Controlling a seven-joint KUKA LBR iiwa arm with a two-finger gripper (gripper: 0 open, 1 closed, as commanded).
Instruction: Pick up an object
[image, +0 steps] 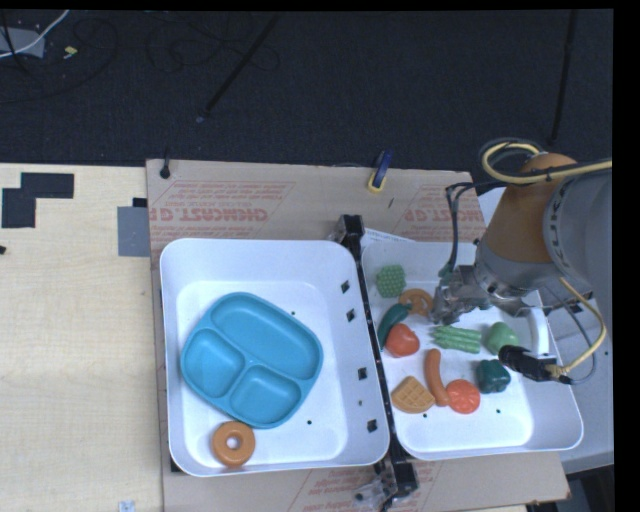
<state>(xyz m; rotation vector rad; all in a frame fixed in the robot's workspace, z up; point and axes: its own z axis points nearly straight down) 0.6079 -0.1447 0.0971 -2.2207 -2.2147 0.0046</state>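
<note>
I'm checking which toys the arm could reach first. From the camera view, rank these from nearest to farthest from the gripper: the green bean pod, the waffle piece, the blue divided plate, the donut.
From the gripper:
1. Green bean pod, right bin, just below the gripper.
2. Waffle piece, right bin, lower left part.
3. Blue divided plate, middle of the left bin.
4. Donut, left bin's lower corner.

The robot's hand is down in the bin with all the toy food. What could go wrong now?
The gripper sits among crowded toys: a long green bean-like toy, a small orange toy and a red tomato-shaped toy lie close together. It might pinch two at once, or nudge one aside and close on nothing. The gripper also stands near the right white bin's back wall, which could crowd its approach.
</note>
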